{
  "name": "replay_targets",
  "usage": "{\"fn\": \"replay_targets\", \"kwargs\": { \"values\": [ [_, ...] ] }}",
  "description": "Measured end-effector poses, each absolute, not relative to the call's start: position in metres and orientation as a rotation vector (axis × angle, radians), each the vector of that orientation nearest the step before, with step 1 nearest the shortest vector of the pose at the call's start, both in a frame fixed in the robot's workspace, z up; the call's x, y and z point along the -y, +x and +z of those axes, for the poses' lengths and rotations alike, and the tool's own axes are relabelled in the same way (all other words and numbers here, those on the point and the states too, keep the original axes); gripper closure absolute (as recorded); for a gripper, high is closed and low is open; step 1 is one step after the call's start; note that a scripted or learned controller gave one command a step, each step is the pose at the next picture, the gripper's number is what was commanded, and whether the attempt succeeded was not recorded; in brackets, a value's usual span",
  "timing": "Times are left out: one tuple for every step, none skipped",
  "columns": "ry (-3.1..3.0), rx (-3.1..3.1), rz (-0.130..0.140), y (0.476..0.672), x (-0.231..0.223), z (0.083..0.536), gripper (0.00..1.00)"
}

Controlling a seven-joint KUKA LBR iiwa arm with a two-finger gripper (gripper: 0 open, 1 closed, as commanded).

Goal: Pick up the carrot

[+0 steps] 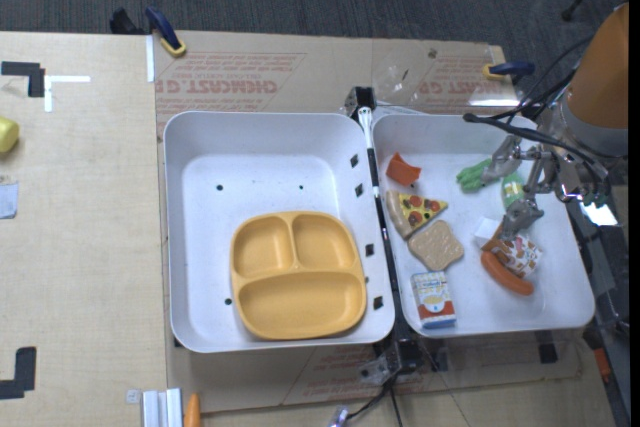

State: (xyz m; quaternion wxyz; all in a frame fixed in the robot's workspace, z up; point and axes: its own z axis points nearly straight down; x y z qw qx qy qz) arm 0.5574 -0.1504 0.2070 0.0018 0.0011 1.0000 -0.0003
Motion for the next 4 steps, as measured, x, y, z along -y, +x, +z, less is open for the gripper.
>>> {"fn": "replay_targets", "kwargs": {
  "values": [
    [-0.193,-3.131,0.002,0.576,0.05,0.21,0.0],
    [-0.411,-3.112,0.001,0.491,-0.006,0.192,0.0],
    [-1.009,-2.964,-0.003,0.53,0.03,0.337,0.0],
    [-1.087,-2.945,0.001,0.489,-0.011,0.194,0.0]
  ]
}}
